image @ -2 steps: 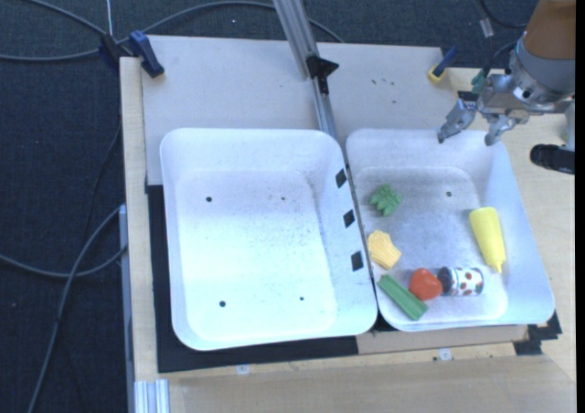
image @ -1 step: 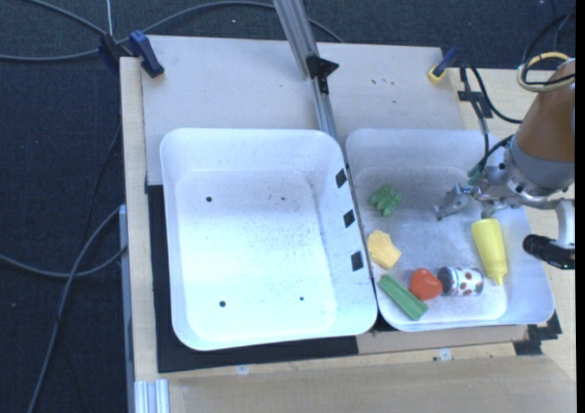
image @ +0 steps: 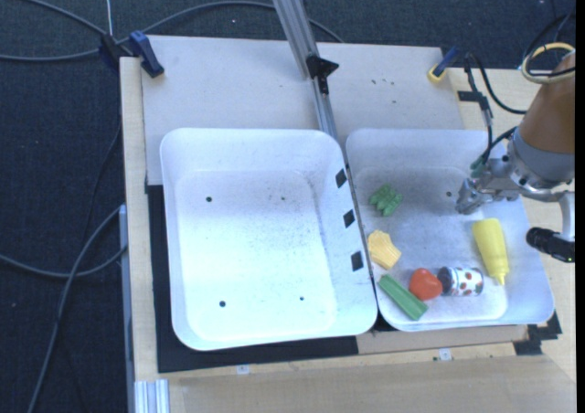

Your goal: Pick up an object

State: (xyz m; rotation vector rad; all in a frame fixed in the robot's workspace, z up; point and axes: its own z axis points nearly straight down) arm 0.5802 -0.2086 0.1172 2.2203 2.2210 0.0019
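Green block (image: 402,297), gripper (image: 468,201) indistinct

Grey arm (image: 548,151) with a broad orange band above the wrist; metallic silver gripper (image: 471,199) below; black cables looping beside it

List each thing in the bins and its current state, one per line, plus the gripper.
gripper: low over the right bin's upper right, nothing visibly held
yellow bottle: lying flat
green leafy toy: lying loose, apart from the rest
yellow crinkled piece: lying by the bin's left wall
green block: lying flat, touching the red-orange piece
red-orange piece: resting against the small can
small can: tipped on its side
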